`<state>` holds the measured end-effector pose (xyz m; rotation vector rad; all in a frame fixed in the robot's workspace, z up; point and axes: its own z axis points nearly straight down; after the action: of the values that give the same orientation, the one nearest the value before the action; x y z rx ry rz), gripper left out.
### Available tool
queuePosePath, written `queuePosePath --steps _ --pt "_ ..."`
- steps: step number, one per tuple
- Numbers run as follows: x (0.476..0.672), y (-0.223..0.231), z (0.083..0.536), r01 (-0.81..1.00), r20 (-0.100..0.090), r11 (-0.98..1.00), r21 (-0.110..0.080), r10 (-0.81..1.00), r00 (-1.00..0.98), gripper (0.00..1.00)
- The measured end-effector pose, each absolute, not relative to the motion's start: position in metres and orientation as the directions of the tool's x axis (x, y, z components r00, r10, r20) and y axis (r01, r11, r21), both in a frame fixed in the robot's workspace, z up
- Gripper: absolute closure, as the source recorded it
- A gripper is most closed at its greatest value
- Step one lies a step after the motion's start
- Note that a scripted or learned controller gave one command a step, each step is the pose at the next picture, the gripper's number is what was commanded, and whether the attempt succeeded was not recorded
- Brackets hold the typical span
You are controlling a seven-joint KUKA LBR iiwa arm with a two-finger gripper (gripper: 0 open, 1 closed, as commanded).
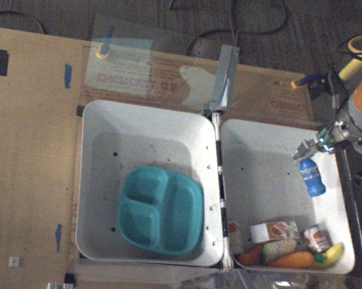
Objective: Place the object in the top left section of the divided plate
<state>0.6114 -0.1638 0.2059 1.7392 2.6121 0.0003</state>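
Small blue plastic bottle with a white cap [311,177] hangs in the right-hand shallow white bin [275,186], up against that bin's far right wall, well apart from the pile of items in its near corner. The end effector [313,148] sits directly on the bottle's cap end; the bottle appears tilted and lifted off the bin floor, so I judge the end effector clenched on the cap or neck, though the contact point is small and blurred and a mere touch cannot be ruled out. Handling estimate: light, rigid thin-walled plastic, smooth and somewhat slippery, round in section, so likely to roll or swing if pinched off-centre. Not fragile. The cap or neck is a fair hold, being narrower and ridged; a grip across the mid-body would be steadier against pendulum swing during transfer. Target is the teal divided plastic plate [160,210], lying in the left-hand shallow white bin [99,163], well apart from the bottle, across the shared wall between the bins. Its top left section is the small compartment on the plate's far left. That compartment is shallow; the bottle may roll out if dropped from height. The near corner of the right-hand bin holds a white-and-red carton [274,231], an orange carrot-shaped toy [291,259] and a yellow banana toy [330,255].
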Motion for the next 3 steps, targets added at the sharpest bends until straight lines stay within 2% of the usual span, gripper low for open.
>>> queuePosePath --steps 1,2,3 --pt "0.611 -0.164 0.206 0.923 -0.003 0.386 0.002 0.923 -0.386 0.0" --pt "0.613 -0.164 0.218 0.922 -0.007 0.387 0.007 0.922 -0.387 1.0" --pt "0.594 0.001 0.185 0.82 0.0 0.572 0.001 0.82 -0.572 1.0"
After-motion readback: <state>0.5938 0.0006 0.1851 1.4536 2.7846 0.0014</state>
